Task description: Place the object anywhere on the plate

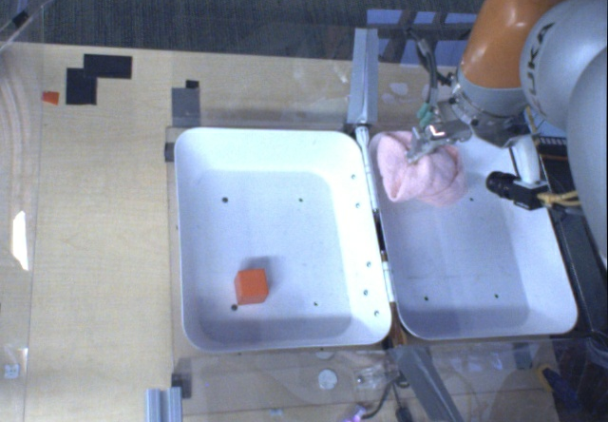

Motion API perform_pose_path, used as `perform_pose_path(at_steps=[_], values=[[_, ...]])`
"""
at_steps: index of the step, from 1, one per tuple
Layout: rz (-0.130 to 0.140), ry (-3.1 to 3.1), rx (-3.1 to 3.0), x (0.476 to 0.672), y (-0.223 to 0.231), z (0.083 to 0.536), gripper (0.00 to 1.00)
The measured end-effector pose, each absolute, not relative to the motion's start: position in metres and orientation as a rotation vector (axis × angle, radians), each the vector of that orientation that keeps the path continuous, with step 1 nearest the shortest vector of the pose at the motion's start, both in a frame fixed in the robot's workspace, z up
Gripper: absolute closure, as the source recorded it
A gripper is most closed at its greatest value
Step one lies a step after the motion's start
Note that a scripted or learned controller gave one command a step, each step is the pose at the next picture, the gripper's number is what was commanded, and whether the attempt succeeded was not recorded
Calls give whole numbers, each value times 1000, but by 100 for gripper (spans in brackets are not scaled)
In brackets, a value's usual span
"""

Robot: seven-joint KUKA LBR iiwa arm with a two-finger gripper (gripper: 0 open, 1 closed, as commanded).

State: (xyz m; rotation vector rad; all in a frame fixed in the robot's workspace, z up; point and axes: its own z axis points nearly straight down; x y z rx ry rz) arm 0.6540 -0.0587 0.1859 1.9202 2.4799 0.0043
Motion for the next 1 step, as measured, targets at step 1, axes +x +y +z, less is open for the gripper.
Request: perform_pose_path(at_steps=[1], values=[[7,2488,1908,656,-57,226,100]])
